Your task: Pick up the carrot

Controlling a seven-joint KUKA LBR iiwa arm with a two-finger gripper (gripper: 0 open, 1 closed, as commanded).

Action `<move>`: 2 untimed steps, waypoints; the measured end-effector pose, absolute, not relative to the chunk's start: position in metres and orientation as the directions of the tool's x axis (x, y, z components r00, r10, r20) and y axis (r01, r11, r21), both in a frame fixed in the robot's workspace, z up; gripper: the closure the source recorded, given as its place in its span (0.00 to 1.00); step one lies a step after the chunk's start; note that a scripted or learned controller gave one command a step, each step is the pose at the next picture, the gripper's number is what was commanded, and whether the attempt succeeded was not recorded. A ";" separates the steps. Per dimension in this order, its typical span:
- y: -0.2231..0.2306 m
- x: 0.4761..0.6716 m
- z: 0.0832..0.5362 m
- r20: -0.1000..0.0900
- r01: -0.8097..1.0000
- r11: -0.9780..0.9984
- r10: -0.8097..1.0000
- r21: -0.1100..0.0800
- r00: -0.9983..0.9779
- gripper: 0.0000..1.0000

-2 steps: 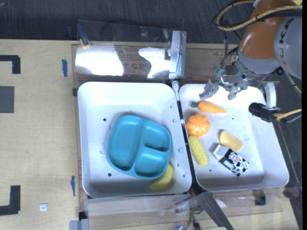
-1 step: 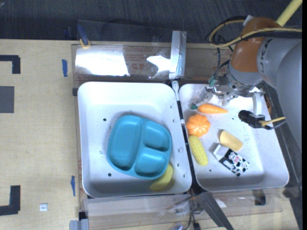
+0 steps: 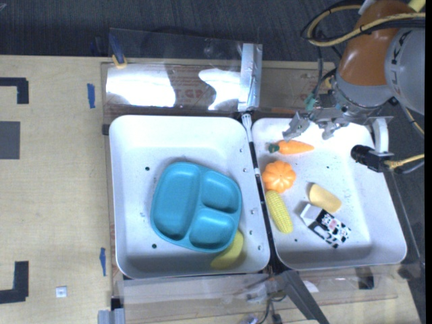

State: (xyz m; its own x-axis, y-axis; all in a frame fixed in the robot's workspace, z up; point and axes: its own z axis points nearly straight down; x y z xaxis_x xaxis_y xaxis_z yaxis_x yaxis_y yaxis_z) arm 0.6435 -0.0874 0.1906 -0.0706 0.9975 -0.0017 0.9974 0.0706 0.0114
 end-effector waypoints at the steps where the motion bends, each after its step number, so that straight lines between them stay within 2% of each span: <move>1: -0.095 0.653 0.088 -0.001 1.000 0.014 1.000 0.006 -0.014 0.00; 2: -0.095 0.651 0.097 -0.001 1.000 0.014 1.000 0.000 -0.014 1.00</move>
State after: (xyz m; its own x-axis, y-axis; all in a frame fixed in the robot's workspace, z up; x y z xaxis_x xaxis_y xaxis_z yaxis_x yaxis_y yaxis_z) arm 0.6515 -0.0951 0.0968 -0.0139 0.9999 -0.0005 0.9999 0.0139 -0.0001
